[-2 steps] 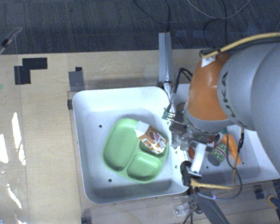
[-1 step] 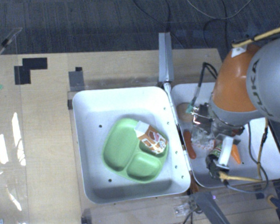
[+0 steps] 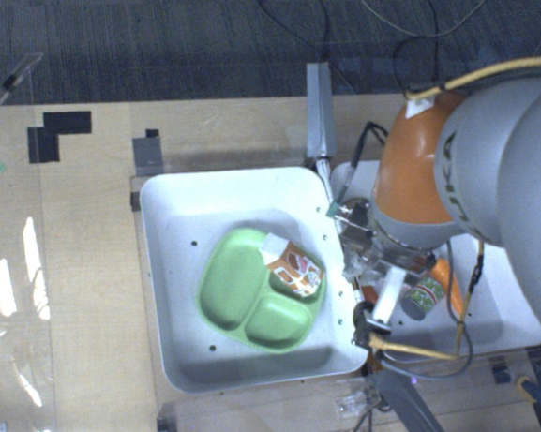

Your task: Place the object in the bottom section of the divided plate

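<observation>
**Packet's on the plate, maybe the wrong pocket**

Nearest me, the green divided plate [image 3: 258, 291] sits in the left bin [image 3: 180, 359]. The orange snack packet [image 3: 294, 272] lies in its far right section, not the near one. Looks like it needs regrasping. The hand [image 3: 376, 290] hovers over the bins' divide; can't tell its state.

No text can be read; the packet [image 3: 295, 272] on the green plate [image 3: 235, 289] bears only blurred print.
</observation>
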Robot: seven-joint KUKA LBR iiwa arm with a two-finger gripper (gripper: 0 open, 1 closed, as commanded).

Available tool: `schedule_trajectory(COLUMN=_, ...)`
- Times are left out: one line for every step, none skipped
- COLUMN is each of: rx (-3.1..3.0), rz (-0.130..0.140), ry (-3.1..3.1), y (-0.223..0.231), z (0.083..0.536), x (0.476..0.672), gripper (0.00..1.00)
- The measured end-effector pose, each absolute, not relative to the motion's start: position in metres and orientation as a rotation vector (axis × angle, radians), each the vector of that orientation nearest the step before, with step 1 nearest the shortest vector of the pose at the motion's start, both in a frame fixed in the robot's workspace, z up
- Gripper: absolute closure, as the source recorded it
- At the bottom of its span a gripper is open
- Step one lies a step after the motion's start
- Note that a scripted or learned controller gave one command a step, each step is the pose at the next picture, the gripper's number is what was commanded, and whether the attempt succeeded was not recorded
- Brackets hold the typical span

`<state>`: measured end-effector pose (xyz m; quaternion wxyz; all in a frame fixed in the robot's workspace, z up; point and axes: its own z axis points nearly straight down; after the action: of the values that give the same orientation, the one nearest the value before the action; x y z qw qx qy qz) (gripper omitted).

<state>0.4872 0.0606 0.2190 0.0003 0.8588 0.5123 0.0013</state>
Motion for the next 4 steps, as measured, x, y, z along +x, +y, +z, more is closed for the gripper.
schedule_trajectory(rx=2.634, rz=0.010, ry=1.703, y=-0.038, z=0.408, x=0.488, gripper=1.00)
schedule_trajectory(rx=2.634, rz=0.007, ry=1.704, y=-0.038, z=0.407, x=0.488, gripper=0.00)
schedule_trajectory(rx=2.625, rz=0.012, ry=1.711, y=-0.037, z=0.418, x=0.490, gripper=1.00)
schedule_trajectory(rx=2.624, rz=0.013, ry=1.711, y=-0.037, z=0.418, x=0.490, gripper=0.00)
